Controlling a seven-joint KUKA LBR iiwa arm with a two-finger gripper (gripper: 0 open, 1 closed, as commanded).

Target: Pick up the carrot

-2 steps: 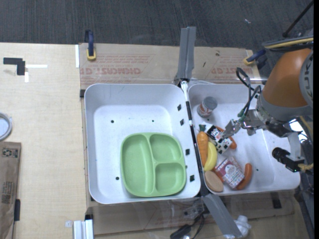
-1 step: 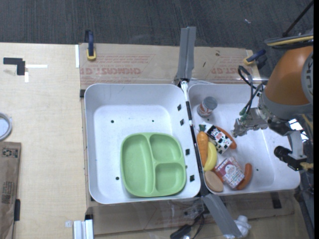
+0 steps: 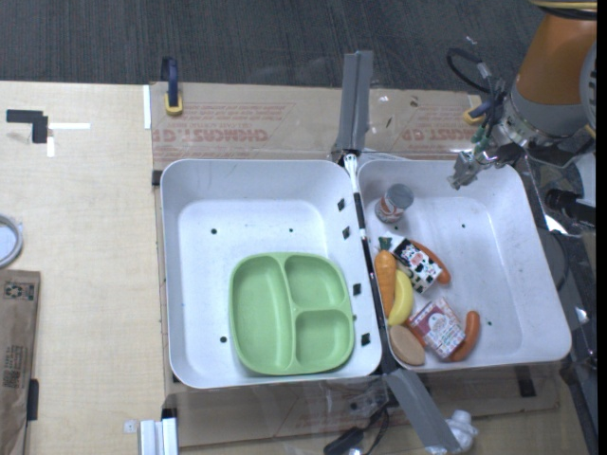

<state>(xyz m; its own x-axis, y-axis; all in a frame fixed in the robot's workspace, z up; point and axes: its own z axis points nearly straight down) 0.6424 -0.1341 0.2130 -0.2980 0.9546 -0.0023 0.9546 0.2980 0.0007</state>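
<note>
A KUKA arm's gripper (image 3: 471, 166) hangs at the upper right of the frame, over the back rim of the right bin (image 3: 503, 245); whether it is wide or narrow cannot be told. The carrot (image 3: 384, 276) lies against that bin's left wall, lower centre-right, touching a banana (image 3: 402, 298) and close to a small printed carton (image 3: 418, 263). It looks like a light, rigid, smooth toy, likely slippery; across its thicker upper half seems the safest hold. A green 3-compartment plate (image 3: 290, 313) sits in the left bin (image 3: 190, 254).
</note>
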